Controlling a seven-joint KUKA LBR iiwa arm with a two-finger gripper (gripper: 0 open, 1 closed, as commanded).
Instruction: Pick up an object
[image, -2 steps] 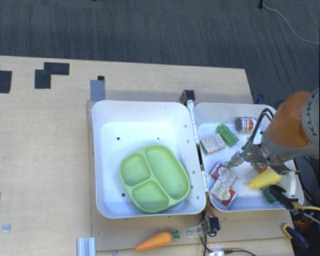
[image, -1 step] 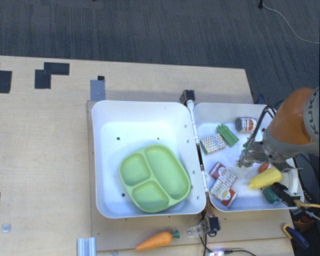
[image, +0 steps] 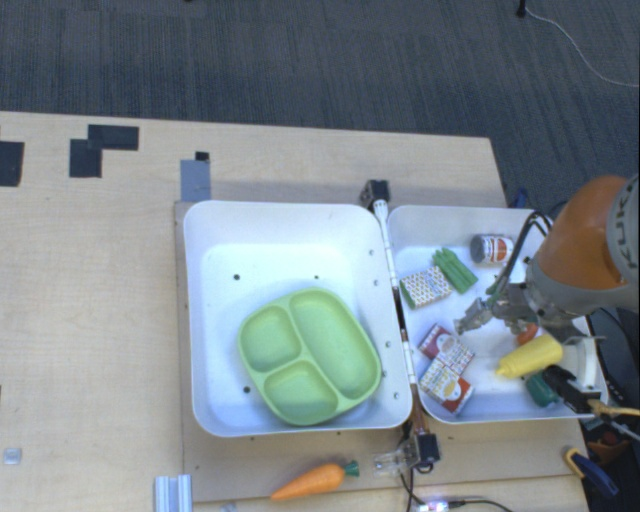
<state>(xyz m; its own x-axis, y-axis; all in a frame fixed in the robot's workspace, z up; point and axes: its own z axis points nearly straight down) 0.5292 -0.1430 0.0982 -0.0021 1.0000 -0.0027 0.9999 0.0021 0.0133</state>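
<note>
At the right edge of the frame the arm (image: 590, 250), grey with its orange band uppermost, leans in over the right bin (image: 500, 215) and angles down toward the left. Its claw (image: 478, 318) hangs low near the bin's middle, close above the clutter; whether it is clenched or released cannot be told. Just below it lie a small red and white carton (image: 447, 372) and a yellow squash-shaped toy (image: 531, 356). Higher in the bin sit a patterned packet (image: 426, 288), a green piece (image: 455, 268) and a small can (image: 491, 248). The left bin (image: 215, 225) holds a green divided plate (image: 308, 355). A toy carrot (image: 312, 482) lies on the counter (image: 90, 330) at lower centre.
</note>
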